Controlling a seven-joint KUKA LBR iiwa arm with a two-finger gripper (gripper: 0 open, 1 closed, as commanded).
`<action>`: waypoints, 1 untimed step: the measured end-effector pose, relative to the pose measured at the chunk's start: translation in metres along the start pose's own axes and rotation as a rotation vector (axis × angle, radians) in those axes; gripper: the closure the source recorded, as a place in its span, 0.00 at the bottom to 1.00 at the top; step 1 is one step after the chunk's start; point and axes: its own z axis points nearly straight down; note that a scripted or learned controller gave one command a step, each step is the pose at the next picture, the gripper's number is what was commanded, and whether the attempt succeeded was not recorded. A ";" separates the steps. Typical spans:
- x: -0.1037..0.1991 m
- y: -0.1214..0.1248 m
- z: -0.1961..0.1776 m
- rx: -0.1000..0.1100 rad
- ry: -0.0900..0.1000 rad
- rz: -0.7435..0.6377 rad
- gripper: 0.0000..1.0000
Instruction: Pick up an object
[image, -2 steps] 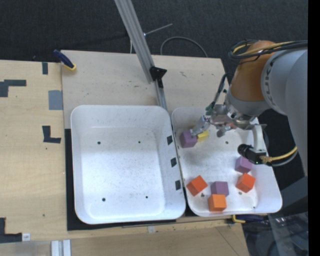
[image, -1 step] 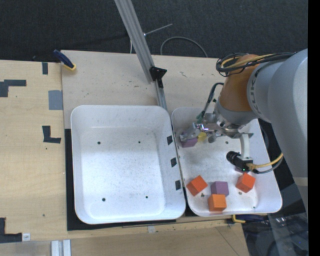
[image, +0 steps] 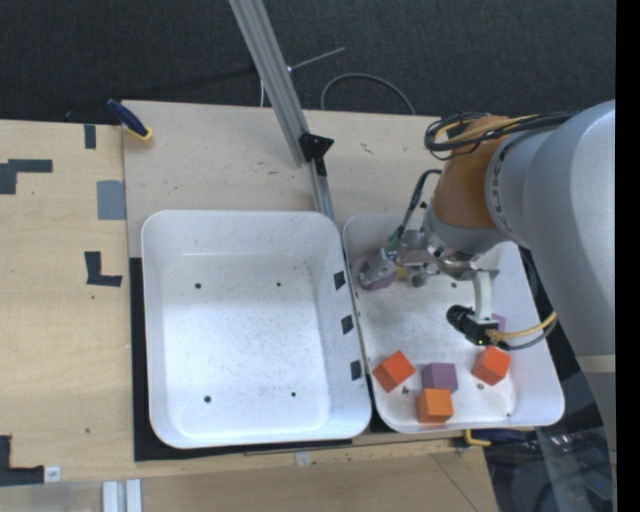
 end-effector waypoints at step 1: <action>0.001 -0.003 -0.007 0.008 0.001 0.000 1.00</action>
